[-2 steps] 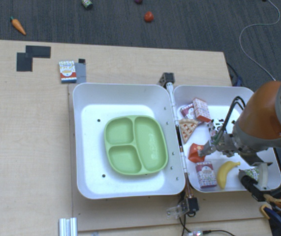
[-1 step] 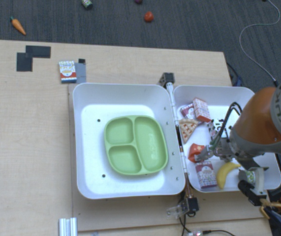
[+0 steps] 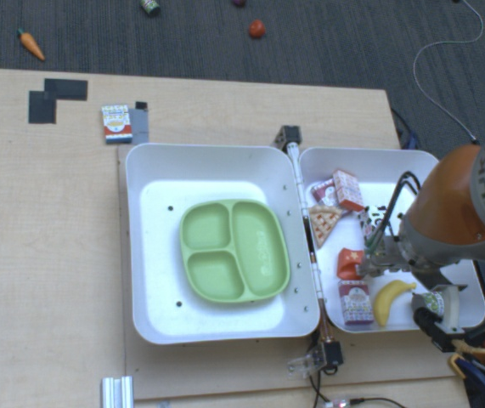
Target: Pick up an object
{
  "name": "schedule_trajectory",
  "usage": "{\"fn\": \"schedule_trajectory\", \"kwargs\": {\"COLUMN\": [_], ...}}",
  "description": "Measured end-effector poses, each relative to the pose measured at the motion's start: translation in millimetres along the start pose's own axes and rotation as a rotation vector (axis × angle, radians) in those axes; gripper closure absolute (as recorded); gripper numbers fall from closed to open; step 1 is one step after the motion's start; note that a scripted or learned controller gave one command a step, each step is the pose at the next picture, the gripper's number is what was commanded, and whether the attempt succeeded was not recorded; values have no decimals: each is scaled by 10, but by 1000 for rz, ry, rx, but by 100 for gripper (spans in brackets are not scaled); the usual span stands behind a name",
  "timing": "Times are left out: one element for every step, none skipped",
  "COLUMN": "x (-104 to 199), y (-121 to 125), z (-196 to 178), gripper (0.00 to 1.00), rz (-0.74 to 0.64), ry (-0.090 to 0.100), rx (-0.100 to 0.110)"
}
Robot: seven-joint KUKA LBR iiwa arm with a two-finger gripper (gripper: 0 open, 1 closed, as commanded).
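Gripper [image 3: 376, 253] low in right bin [image 3: 412, 158], beside red packet [image 3: 350, 264]; finger state hidden. Banana [image 3: 390, 299] near front rim, lying diagonally, tip toward upper right.

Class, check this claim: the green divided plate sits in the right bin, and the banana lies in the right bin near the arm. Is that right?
Not quite. The camera view shows the green divided plate in the left bin, not the right one. The rest holds: the banana lies in the right bin, near the arm.
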State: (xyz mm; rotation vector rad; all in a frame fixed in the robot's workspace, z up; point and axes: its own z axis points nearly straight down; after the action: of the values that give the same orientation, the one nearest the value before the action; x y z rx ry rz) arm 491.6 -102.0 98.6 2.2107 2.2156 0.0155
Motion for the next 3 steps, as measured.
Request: {"fn": "schedule_trajectory", "kwargs": {"x": [0,8,8], "y": [-1,17,17], "z": [1,-104,-104], "gripper": [0,100,0], "rz": [0,-1,-2], "ry": [0,0,1], "rx": [0,-4,-4]}}
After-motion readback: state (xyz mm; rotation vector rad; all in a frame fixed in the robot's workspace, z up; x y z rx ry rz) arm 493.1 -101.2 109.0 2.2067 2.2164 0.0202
